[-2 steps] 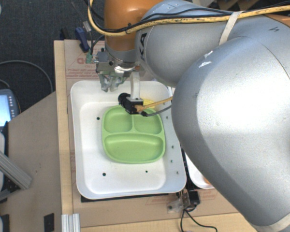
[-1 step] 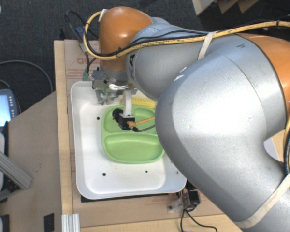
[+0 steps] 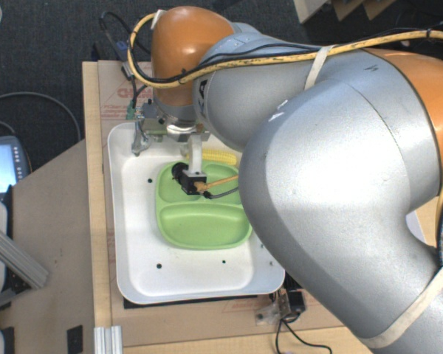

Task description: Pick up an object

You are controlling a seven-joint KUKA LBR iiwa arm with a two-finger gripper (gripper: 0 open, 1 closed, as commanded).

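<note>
Green divided tray [image 3: 203, 223] lies flat in the left white bin [image 3: 133, 220]. A yellow ribbed item [image 3: 220, 155] lies at the tray's far edge, half hidden under the arm. Nothing is seen lifted, so the pick is judged not yet made. The gripper [image 3: 165, 131] is placed above the bin's far end, and its opening cannot be told. The yellow item's long axis runs left to right across the view.

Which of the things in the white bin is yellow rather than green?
The small ribbed piece just beyond the far rim of the green dish, partly hidden by the arm. The dish is much larger and has two hollows.
</note>
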